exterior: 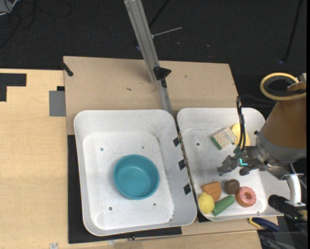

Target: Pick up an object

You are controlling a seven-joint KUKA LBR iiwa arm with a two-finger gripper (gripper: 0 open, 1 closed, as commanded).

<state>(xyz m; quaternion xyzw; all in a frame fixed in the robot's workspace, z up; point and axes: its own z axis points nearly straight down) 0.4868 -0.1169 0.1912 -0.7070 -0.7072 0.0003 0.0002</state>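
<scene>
My gripper [228,166] hangs low over the right bin [196,119], its dark fingers spread open with nothing between them. Just below it lies a brown round piece [231,185]. A pink doughnut [246,196], a green pickle-shaped toy [223,205], a yellow lemon [206,203] and an orange waffle-like piece [212,189] crowd the bin's near edge. Behind the gripper a green-and-white patterned block [223,137] leans by a yellow object [241,134], partly hidden by the arm.
The left bin [92,123] holds a teal bowl [136,176]. A metal rail [144,35] slants up from between the bins. Black clips line the divide between the bins. The arm's orange band [290,118] covers the right bin's far right side.
</scene>
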